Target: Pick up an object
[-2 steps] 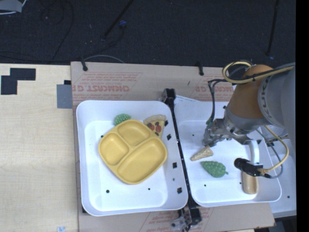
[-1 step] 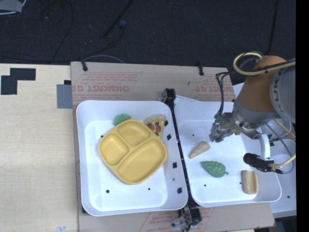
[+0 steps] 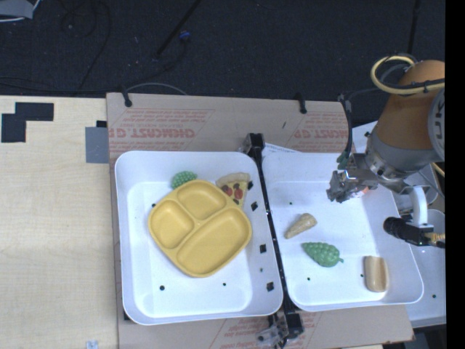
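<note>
Over the table's right bin [image 3: 407,297], gripper [image 3: 341,190] hung, finger state impossible to tell. At its seven o'clock, near, lay the beige wedge [image 3: 300,225], long axis running two-to-eight.

Your left bin [image 3: 138,297] is holding a divided plate [image 3: 200,227], with a pizza slice [image 3: 234,186] lying behind it. Your right bin [image 3: 407,286] is holding a cone [image 3: 300,225], grapes [image 3: 322,253] and a bread roll [image 3: 375,273].

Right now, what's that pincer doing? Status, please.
Pincer above right bin's far side, nothing seen in it. Nearest: tan wedge, green grapes, bread piece. Path open.
</note>
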Motion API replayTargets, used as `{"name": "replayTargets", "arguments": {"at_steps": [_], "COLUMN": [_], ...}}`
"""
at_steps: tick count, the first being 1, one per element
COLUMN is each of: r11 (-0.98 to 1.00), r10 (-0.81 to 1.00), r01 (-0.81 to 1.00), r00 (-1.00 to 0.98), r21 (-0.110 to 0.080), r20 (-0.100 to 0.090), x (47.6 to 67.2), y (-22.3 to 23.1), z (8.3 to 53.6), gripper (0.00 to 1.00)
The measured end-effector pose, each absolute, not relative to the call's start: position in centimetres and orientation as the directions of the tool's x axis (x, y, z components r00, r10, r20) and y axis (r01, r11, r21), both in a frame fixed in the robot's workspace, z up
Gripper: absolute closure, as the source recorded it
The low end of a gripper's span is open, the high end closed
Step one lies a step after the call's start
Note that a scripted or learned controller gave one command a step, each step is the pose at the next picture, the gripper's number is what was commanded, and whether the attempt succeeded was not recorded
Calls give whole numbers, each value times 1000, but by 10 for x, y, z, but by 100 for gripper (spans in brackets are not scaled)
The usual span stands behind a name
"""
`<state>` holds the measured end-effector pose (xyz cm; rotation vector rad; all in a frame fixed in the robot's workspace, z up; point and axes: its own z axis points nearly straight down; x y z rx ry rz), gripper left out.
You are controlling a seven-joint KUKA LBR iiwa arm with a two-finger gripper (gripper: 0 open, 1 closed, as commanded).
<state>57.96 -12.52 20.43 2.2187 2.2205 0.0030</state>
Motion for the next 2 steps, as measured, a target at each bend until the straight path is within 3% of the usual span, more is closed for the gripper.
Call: {"name": "replayTargets", "arguments": {"at_steps": [1, 2], "r11": [0, 4], "r10": [1000, 1000], "r01": [1000, 1000], "r00": [0, -3], "r21": [3, -4], "r20": [-1, 2], "x": [584, 574], "y": [-132, -88], "z": [249, 243], "gripper": [100, 100]}}
